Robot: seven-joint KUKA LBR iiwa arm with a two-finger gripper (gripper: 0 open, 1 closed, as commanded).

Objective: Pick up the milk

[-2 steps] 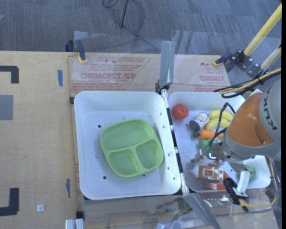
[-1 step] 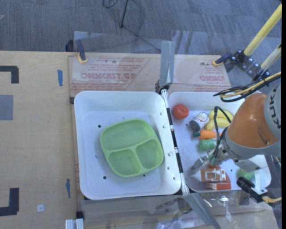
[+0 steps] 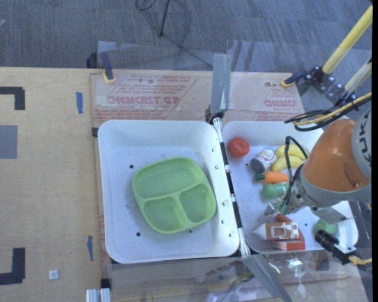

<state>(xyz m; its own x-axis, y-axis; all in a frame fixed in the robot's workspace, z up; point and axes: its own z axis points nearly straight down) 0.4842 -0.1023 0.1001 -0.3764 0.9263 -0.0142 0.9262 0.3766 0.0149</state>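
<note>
One milk carton (image 3: 284,233) beneath jaws (image 3: 282,205)

Probably lab: taped bench (image 3: 41,177), cables (image 3: 162,17).

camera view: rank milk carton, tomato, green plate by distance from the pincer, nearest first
1. milk carton, right bin, just below the pincer.
2. tomato, right bin's far left corner.
3. green plate, left bin, past the divider.
</note>
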